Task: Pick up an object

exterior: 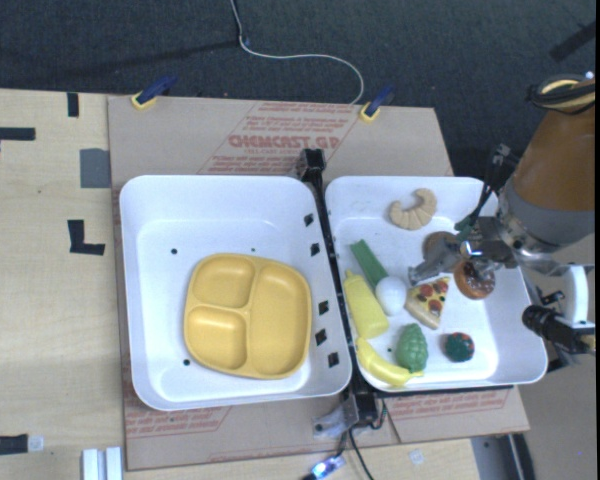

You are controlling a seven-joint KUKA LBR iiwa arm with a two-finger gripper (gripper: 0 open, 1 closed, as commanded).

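Toy food is seen crowded in the right bin (510, 368), with the end effector (458, 258) lowered among it from the right. Whether anything is gripped cannot be told; nothing is visibly held, and its dark tip is seen just above the pizza slice (429, 300) and just beside a brown donut (474, 280). The slice, judged the likeliest target, is probably light, rigid plastic with a smooth, somewhat slippery face; being flat and wedge-shaped, it is best taken across its two straight edges near the wide crust end. A white ball (391, 293) is touching its left side, so little room is left there. A croissant (413, 209) is seen well apart at the bin's far side, while a green stick (370, 262), a yellow block (365, 306), a banana (382, 368), a green berry (412, 347) and a dark round fruit (459, 346) are spread along the left and near sides. A yellow tray (248, 315) is seen in the left bin (140, 208), on the tabletop (30, 268).
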